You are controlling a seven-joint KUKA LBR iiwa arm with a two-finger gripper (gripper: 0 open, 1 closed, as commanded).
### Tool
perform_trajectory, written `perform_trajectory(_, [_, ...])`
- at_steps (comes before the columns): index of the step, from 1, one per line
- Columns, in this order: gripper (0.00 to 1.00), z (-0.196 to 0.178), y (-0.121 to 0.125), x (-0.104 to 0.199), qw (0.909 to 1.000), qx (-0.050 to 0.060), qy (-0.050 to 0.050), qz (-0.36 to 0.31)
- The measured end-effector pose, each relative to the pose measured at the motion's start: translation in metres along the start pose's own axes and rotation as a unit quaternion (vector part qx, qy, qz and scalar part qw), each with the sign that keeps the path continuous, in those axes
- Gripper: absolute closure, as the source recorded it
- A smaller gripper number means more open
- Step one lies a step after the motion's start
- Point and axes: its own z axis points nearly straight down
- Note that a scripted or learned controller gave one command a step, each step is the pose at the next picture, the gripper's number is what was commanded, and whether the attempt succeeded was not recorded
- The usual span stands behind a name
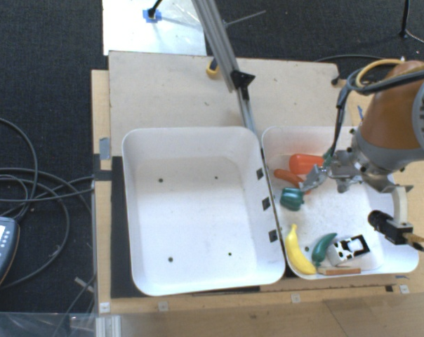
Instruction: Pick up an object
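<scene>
Your claw [312,181] sits low in the right bin [401,262], its tip just beside the orange object [305,162] and above the teal piece [292,199]; you cannot tell from here whether it is parted or closed, and nothing is seen gripped in it.

Watch the crowding. The orange object lies near the bin's upper left corner, close to the wall shared with the left bin [198,209], with a thin reddish piece [288,177] touching or just under it and the teal piece near below. A descent here could catch two things at once, push the orange one against the wall, or close on its edge so it slips out.

The orange object's long axis runs roughly left to right across the view, tilted slightly; which end is which you cannot make out. A grip across its short width looks the safer choice.

The banana [298,251] lies well apart near the front, running top to bottom, with green and black-and-white items beside it
</scene>
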Motion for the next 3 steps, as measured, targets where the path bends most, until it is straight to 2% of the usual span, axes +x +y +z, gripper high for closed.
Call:
perform_trajectory(1, [0.00,0.050,0.004,-0.009,1.0000,0.000,0.000,0.001])
perform_trajectory(2, [0.00,0.078,0.010,-0.008,0.9999,-0.011,0.000,-0.002])
perform_trajectory(3, [1.00,0.067,0.012,-0.007,0.9999,-0.013,0.001,-0.002])
